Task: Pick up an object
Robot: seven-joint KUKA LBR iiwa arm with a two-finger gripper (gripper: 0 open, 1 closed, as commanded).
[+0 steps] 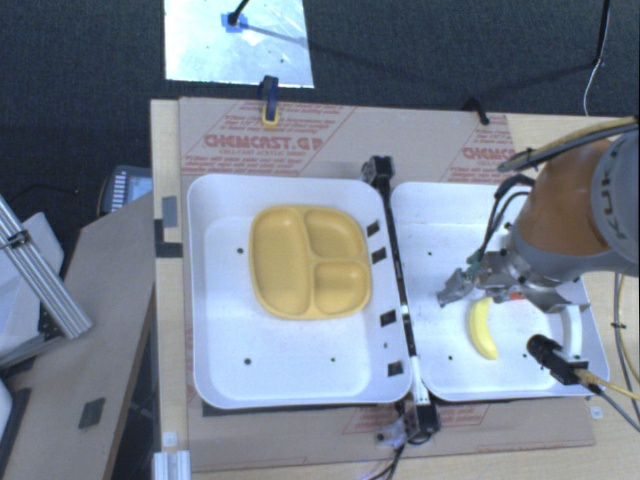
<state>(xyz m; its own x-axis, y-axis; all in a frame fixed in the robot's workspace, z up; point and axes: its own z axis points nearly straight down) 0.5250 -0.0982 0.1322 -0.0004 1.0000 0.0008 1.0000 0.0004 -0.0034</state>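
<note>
Toward the near side of the right-hand shallow white plastic bin (pixel 430 373), flat on its floor: a small curved yellow banana (pixel 484 330), lying lengthwise from far to near, free of any grip. Just beside its far end, slightly to the left: the grey metal fingers (pixel 453 290), low over the bin floor and pointing left. Apart or together, cannot tell from this slant; touching the banana or not, cannot tell either. Nothing seen between them. Behind them, reaching in from the right: the grey arm with its orange band (pixel 565 203), bent over the right bin's far half.

Left of that, past a row of black clips (pixel 383 255) along the shared edge: the second shallow white plastic bin (pixel 215 358). Upright at its middle, well apart from the banana: a yellow plastic plate with three compartments (pixel 305 263).

Under both bins: the desk, covered by a brown cardboard sheet with red print (pixel 265 140). At the cardboard's far edge: a yellow and black clamp (pixel 270 103). Farther off, on dark carpet: a silvery square sheet (pixel 238 28).
</note>
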